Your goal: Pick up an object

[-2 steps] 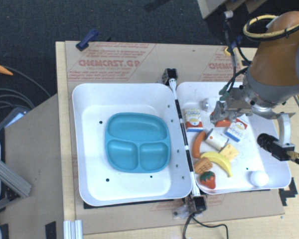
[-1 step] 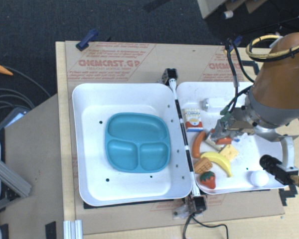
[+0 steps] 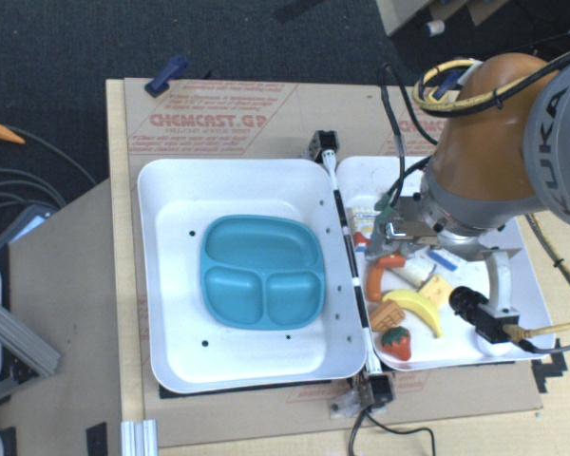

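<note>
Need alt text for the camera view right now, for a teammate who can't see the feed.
The grey and orange arm reaches in from the right over the right bin, low above a pile of toy food: a banana, a strawberry and a carrot. The left bin holds a blue divided plate.

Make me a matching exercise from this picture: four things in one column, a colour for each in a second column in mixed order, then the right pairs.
Things:
1. divided plate in the left bin
2. banana
3. strawberry
4. band above the arm's wrist

Colours:
A. yellow
B. orange
C. blue
D. red

Pairs: 1-C, 2-A, 3-D, 4-B
</note>
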Available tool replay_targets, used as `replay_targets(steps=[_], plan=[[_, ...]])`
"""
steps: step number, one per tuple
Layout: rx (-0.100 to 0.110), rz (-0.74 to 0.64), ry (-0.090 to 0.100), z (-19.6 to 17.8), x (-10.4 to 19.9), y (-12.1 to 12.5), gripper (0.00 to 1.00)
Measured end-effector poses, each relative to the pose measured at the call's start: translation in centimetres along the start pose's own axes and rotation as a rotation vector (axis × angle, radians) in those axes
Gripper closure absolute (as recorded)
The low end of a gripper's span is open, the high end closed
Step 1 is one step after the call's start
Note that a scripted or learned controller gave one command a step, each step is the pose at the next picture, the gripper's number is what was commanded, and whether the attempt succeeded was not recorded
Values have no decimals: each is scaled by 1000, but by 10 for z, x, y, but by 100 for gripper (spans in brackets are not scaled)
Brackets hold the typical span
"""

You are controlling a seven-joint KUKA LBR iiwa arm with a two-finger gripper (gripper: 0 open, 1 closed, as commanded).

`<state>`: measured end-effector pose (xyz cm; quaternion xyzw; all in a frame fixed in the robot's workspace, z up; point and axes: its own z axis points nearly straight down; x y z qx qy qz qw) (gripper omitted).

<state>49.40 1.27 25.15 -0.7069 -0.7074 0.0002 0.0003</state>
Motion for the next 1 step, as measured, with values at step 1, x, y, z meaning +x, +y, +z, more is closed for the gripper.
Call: replay_targets(steps=[1], plan=[[-1,1,-1,-9,-47,49,100]])
